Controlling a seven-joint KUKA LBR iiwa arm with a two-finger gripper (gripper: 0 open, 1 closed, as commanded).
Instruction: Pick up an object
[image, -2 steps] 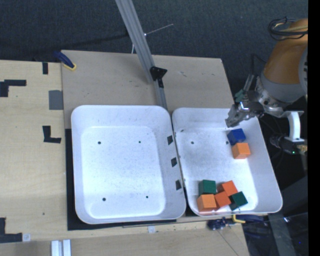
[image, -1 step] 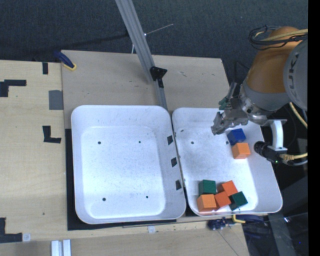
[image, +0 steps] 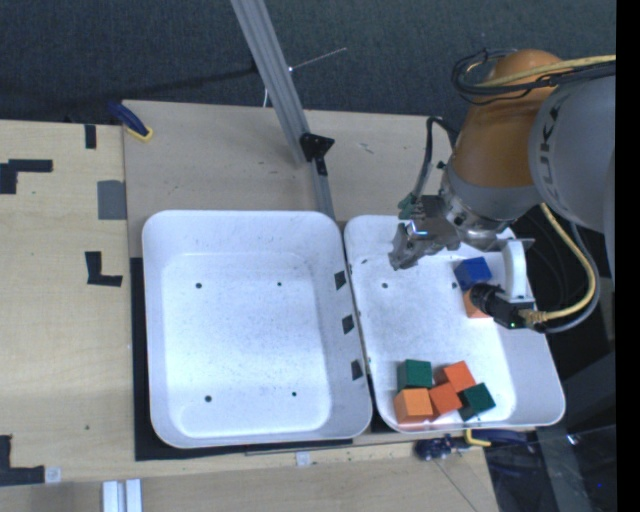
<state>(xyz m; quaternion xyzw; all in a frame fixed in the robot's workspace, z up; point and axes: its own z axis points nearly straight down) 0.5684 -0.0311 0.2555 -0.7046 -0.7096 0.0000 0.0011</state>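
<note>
Small blocks lie in the right bin (image: 375, 330). Near its front edge, a tight cluster: green block (image: 415, 374), orange block (image: 458, 376) beside it, a larger orange block (image: 412, 404) in front, dark green block (image: 477, 399) at the right, tilted. Well apart, by the bin's right wall, a blue block (image: 472, 271), w/ another orange block (image: 477, 305) just in front, partly hidden.

Grey arm (image: 580, 140), orange band (image: 500, 110)
Black and yellow cables (image: 575, 290) loop around the wrist; a dark metal gripper (image: 410, 248) caps the end.
</note>
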